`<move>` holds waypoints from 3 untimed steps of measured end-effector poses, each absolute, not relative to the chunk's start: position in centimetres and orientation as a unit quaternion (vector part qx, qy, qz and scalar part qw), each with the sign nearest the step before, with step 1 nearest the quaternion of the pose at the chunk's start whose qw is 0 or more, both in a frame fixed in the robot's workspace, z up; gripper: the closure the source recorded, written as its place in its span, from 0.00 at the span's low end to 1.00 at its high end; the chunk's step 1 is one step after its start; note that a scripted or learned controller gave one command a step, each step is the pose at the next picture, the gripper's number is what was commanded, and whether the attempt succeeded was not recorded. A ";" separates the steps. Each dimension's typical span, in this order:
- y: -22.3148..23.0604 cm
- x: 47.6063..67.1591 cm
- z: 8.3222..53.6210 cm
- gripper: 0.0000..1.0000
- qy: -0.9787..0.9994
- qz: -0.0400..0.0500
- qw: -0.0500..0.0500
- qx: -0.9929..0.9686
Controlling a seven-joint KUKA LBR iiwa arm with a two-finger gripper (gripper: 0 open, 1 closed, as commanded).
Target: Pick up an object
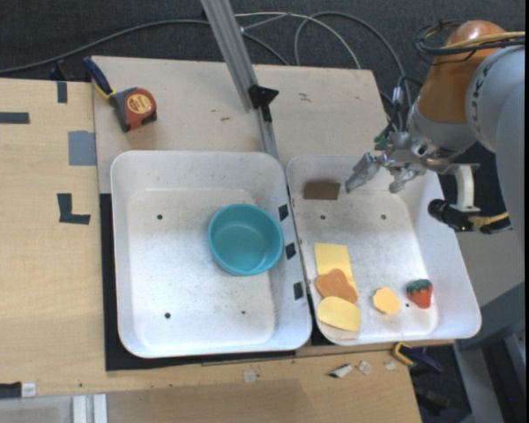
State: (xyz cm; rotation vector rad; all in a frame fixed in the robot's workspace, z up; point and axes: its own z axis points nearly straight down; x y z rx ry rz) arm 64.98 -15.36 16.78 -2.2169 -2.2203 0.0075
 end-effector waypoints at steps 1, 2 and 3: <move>-14.5 64.4 11.8 0.00 -0.708 0.002 0.002 -0.706; -14.5 64.5 13.1 1.00 -0.708 0.001 0.001 -0.706; -15.2 64.5 17.7 1.00 -0.708 -0.001 -0.002 -0.707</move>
